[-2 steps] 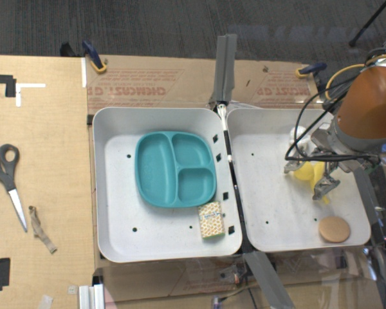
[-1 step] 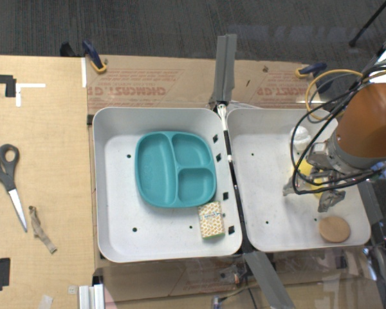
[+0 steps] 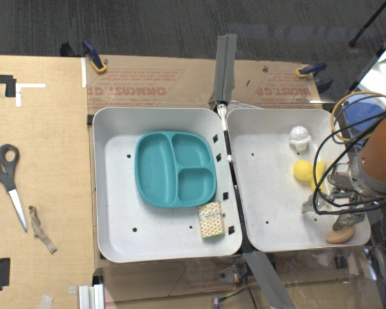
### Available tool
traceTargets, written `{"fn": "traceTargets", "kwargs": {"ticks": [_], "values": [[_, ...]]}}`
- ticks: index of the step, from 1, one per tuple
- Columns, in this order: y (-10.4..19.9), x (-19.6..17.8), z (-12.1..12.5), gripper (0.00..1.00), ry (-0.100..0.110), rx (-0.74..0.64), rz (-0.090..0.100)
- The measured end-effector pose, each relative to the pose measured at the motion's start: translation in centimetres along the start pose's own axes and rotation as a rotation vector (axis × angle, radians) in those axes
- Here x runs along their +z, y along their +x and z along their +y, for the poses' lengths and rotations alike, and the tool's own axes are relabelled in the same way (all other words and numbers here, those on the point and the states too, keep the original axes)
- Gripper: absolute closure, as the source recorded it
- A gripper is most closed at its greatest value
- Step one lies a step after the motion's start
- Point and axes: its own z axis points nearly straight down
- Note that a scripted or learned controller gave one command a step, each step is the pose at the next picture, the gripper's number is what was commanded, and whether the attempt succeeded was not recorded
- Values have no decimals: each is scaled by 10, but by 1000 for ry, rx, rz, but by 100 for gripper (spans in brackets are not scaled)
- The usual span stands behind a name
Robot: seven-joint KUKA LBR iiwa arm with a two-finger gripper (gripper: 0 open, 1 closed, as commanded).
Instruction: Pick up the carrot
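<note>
I am at the right edge of the frame, low over the right bin [image 3: 257, 237], with my gripper [image 3: 349, 221] down near the bin's lower right corner. Cables and my wrist hide the tip, so I cannot tell how I am set or whether I have hold of anything.

The task looks barely begun. The nearest thing to me is a pale tan, rounded object [image 3: 340, 235] just below my gripper at the bin's bottom rim. It could be the carrot, but its colour and shape do not settle that, and I see nothing plainly orange and tapered. So I judge the pick as not yet done, with locating and closing on the carrot all ahead.

The right bin also holds a yellow ball [image 3: 303, 171] towards its right side and a small white object [image 3: 299, 137] above it, both well apart from the tan piece. The left bin [image 3: 112, 237] holds a teal divided plate [image 3: 175, 169] in its middle, and a small patterned box [image 3: 211, 221] just below the plate's lower right corner, near the wall between the bins.
</note>
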Motion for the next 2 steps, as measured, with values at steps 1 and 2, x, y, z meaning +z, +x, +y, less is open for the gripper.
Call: {"fn": "traceTargets", "kwargs": {"ticks": [1, 2], "values": [[0, 0, 0, 0, 0, -1, 0], [6, 4, 4, 0, -17, -363, 6]]}}
